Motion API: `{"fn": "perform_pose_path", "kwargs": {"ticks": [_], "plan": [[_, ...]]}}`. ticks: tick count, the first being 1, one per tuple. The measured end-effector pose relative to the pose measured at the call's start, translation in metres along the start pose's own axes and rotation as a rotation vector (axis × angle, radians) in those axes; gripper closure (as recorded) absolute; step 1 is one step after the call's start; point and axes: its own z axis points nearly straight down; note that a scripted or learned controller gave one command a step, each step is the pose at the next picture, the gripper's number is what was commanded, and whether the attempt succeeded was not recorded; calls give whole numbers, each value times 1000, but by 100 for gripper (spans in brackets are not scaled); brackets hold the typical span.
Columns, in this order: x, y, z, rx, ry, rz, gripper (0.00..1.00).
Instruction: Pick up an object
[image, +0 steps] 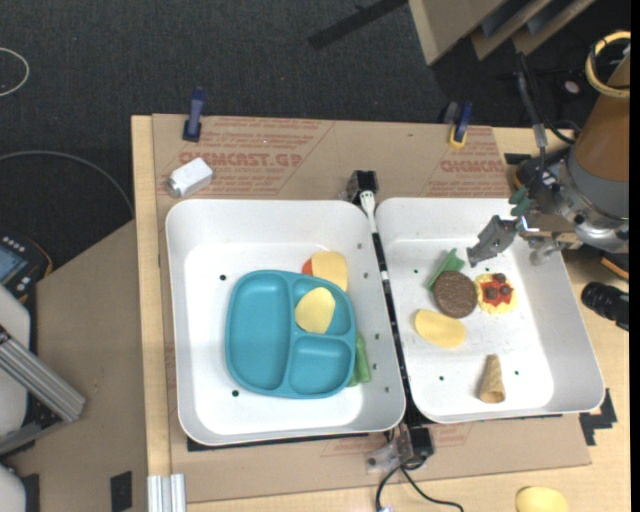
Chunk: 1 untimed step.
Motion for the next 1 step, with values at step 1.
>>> {"fn": "perform_pose_path", "kwargs": {"ticks": [1], "plan": [[107, -58, -59, -6, 4, -13, 0]]}}
